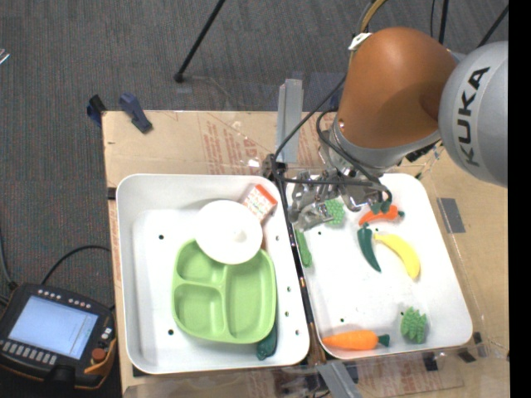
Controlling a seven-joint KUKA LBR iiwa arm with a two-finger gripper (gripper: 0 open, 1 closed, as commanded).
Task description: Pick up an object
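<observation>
The gripper (319,208) sits low over the right bin (440,305); its grip cannot be told. Nothing looks lifted; 1 pick remains.

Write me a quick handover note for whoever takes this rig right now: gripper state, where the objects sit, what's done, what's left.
Gripper: low over the right bin's top-left corner, beside a small green piece; open or shut is hard to tell, nothing seen held.
Right bin: banana, dark green pepper, two carrots, green broccoli-like piece, green pod by the left wall.
Left bin: green divided tray, white plate, small red-and-white box.
Done: no pick confirmed.
Left: grasp and lift one object.
</observation>
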